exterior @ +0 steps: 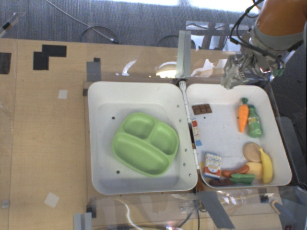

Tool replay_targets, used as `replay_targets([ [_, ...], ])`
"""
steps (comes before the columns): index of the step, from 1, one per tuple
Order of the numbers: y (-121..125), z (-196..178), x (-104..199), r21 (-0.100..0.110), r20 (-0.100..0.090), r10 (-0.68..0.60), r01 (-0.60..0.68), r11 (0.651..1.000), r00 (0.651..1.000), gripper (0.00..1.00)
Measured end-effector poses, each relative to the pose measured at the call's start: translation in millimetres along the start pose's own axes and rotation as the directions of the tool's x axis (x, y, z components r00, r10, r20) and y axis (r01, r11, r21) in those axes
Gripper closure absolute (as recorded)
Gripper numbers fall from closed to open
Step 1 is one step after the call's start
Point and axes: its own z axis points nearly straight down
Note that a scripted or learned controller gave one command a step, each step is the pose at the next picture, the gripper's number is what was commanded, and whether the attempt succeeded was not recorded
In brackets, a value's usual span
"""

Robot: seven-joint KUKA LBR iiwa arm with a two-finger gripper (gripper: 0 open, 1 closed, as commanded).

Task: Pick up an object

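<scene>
My gripper [237, 74] hangs over the far rim of the right bin [225, 128], above its back edge and apart from every object. Below it and to the right, an orange toy carrot [243, 117] lies beside a green bottle [254, 123]. A brown chocolate bar [202, 109] lies near the bin's back left. At the front of the bin sit a small printed carton [212, 165], a tan potato-like piece [251, 151], a yellow banana [266, 165], a red piece [236, 171] and a green piece [242, 178].
The left bin [103, 109] holds a green divided plate [145, 143]. A thin red, white and blue strip [195, 132] lies along the wall between the bins. A grey post [183, 54] stands behind the divider. Crumpled clear plastic [206, 67] lies behind the right bin.
</scene>
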Motion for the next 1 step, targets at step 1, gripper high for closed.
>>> replay_targets([
  [1,-74.6,104.7,26.1,-0.007,-0.009,-0.237,0.237,0.971,0.971,1.0],
])
